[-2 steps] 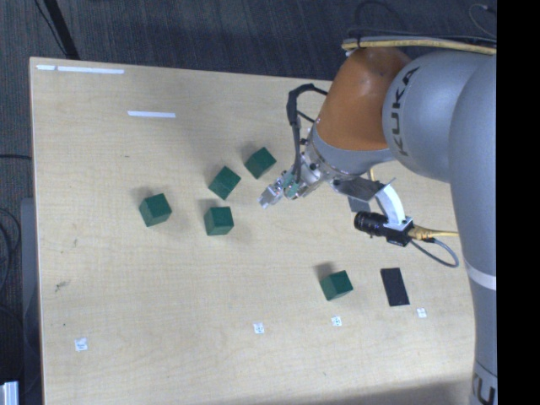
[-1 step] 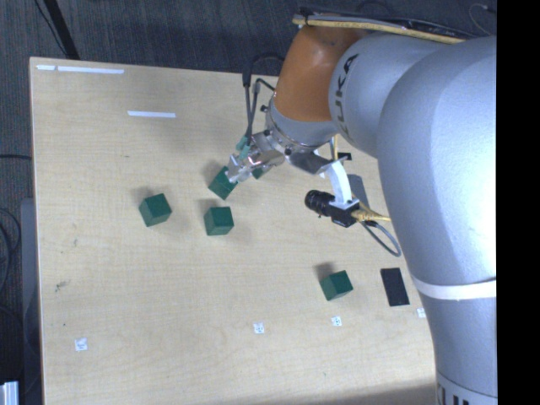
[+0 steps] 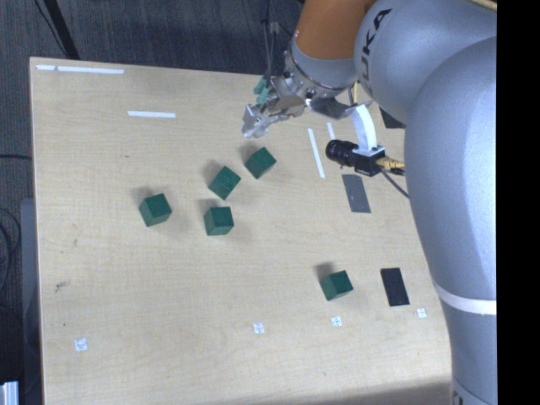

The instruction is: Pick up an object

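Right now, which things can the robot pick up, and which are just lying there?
For the job:
five green cubes
the hand

Just lying about:
white tape strips
dark tape patches

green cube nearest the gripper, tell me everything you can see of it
The green cube nearest the gripper is a small, matte, dark-green block with solid faces and no visible markings. It sits flat on the light wooden bench top, turned at an angle to the bench edges. It lies just below the gripper, apart from it, and close to, but not touching, the next green cube to its lower left.
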Controlling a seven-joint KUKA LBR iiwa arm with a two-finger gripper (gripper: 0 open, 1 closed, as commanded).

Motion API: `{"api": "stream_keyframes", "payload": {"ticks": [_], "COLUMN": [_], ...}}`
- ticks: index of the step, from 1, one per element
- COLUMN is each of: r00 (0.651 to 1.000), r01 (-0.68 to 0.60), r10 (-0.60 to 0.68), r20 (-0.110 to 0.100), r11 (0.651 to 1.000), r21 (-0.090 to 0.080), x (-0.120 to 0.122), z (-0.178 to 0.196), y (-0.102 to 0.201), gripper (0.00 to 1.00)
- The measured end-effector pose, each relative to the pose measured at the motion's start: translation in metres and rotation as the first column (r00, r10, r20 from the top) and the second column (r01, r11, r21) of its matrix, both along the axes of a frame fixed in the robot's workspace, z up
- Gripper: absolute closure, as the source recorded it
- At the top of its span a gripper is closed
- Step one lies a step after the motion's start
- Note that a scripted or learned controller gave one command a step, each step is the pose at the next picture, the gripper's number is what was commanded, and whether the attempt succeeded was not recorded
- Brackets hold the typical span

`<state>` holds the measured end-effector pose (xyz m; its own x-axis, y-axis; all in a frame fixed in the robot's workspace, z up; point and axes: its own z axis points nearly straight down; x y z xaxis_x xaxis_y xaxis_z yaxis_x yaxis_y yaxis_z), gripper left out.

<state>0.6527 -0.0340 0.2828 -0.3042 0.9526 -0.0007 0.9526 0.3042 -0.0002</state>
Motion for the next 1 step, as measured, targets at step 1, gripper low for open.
{"api": "stream_keyframes", "payload": {"ticks": [1], "r00": [0.992], "r01": [-0.124], "r10": [0.124], "r20": [-0.004], "r11": [0.992], "r21": [0.001], "x": [-0.0327], "z": [-0.0282], "y": [-0.0513], "gripper": [1.0]}}
